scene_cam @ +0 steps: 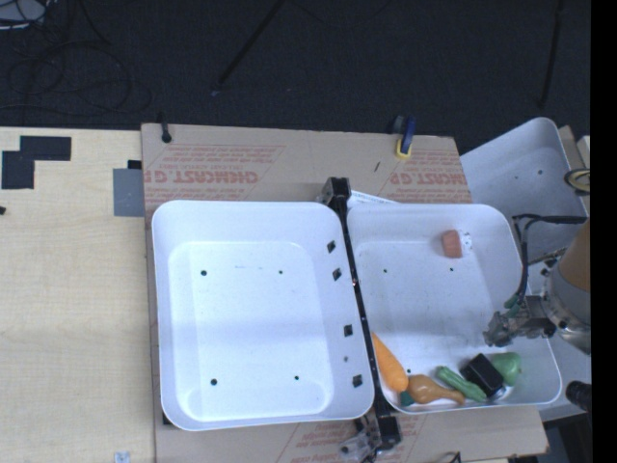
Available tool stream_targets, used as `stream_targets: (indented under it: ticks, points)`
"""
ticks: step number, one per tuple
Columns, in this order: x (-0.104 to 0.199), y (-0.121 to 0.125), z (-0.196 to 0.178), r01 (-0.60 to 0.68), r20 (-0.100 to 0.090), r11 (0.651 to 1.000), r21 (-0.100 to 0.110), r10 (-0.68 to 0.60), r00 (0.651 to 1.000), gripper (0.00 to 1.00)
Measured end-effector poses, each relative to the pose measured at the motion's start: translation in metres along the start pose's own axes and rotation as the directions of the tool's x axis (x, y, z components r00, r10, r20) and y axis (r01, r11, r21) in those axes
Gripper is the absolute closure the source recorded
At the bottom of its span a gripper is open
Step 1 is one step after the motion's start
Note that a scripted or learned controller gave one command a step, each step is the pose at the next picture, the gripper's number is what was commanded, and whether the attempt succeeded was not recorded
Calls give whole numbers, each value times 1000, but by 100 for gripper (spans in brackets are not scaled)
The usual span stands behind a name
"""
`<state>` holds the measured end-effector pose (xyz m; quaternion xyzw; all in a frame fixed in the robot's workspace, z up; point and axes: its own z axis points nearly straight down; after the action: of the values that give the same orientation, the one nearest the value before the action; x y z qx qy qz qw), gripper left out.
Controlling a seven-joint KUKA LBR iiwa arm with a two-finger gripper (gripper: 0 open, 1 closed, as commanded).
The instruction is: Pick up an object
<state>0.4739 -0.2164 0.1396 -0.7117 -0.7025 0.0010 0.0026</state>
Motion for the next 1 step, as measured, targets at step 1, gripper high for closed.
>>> stream_targets:
  ticks: [1]
  points:
    - [-1,0,-9,-4,0,1000,1,4,1000,100]
